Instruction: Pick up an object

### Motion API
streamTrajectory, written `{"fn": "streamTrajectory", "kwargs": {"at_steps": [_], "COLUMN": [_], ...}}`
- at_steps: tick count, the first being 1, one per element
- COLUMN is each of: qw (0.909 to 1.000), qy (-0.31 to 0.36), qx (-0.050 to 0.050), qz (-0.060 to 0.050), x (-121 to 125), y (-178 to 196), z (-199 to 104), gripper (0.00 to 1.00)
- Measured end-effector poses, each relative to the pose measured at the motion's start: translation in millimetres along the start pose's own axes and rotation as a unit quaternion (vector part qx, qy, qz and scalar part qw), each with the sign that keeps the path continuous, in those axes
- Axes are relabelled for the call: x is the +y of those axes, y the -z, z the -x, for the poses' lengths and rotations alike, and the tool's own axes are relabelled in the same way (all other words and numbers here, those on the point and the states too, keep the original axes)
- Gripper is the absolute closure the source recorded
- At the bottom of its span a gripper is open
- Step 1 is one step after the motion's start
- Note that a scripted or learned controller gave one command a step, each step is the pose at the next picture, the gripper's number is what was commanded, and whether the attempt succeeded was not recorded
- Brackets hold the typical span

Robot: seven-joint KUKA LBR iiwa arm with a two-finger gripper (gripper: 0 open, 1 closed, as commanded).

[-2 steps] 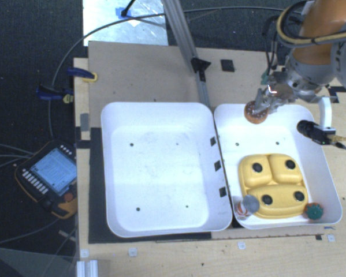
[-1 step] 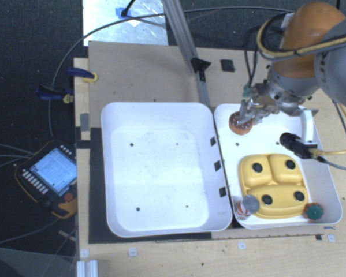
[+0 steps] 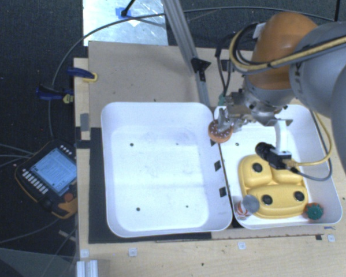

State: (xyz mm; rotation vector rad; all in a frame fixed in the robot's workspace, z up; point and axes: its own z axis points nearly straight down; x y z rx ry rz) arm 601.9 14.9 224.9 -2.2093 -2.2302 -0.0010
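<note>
We start with the arm (image 3: 311,56), which fills the upper right of the frame and slants down towards the middle. Below it lie the left bin (image 3: 155,172), across the centre and lower left, and the right bin (image 3: 249,148), in the lower right.

The biggest loose thing is a yellow moulded piece (image 3: 274,189), low in the right bin. It looks like hard, smooth plastic with rounded humps, and we judge it too broad and slick for an easy pinch.

The gripper (image 3: 222,122) hangs just right of the frame's centre, above the strip where the two bins meet. Right beneath it, touching or nearly so, is a small brown ring (image 3: 220,133), at the upper left corner of the right bin. We take this as the task's thing. We cannot tell whether the pincer is apart, together or clamped on the ring, since its tip is too small and cluttered to read.

The ring looks light and fairly stiff, with a rough rim that should not slip much. We would take it across its thin edge, or through the hole, and keep it level, since a light disc twists out easily.

Smallest are a green ball (image 3: 315,211) and a grey knob (image 3: 250,203), along the lower edge of the right bin.
</note>
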Motion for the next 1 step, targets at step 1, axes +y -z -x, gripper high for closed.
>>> {"fn": "streamTrajectory", "kwargs": {"at_steps": [1], "qw": [1.0], "qy": [0.0], "qx": [0.0], "qz": [0.0], "x": [-23.1], "y": [-9.8], "z": [-50.6], "gripper": [1.0]}}
